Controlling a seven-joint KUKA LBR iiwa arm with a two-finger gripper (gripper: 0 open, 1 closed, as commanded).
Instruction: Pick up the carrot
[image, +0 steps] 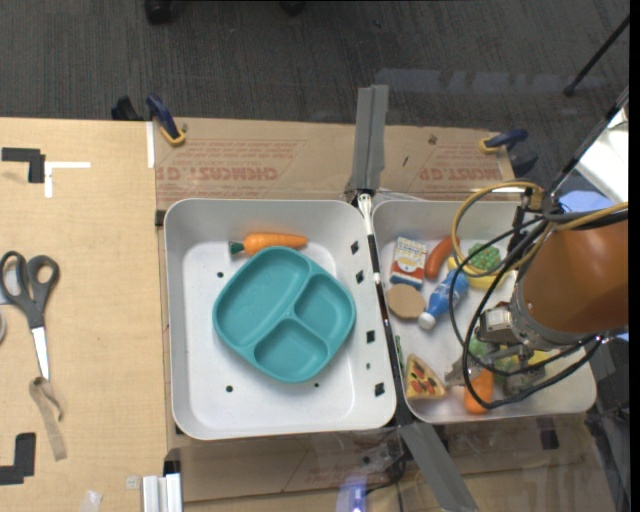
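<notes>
A pair of scissors lies on the wooden table, well to the left of the teal divided plate.

The teal divided plate sits in the middle of the left white bin. The carrot lies just behind the plate's far edge, close to it and perhaps touching, near the bin's back wall. Its long axis runs left to right, with the green stem end pointing left and the orange tip pointing right. Nothing covers it.

To the right of the plate, past the divider between the two bins, the right white bin holds a clutter of toy food: a small carton, a round biscuit-like piece, a blue bottle and a pizza slice.

Farther right again, the arm's orange band hangs over that bin, and the pincer is down among the clutter at the bin's near end. Cables and toys hide its tip, so I cannot tell its state.

The carrot therefore lies well apart from the pincer, to its left and farther back, across the divider. Judging from this, the coming move needs a long reach leftward, with the pincer set to close across the carrot's short width.
</notes>
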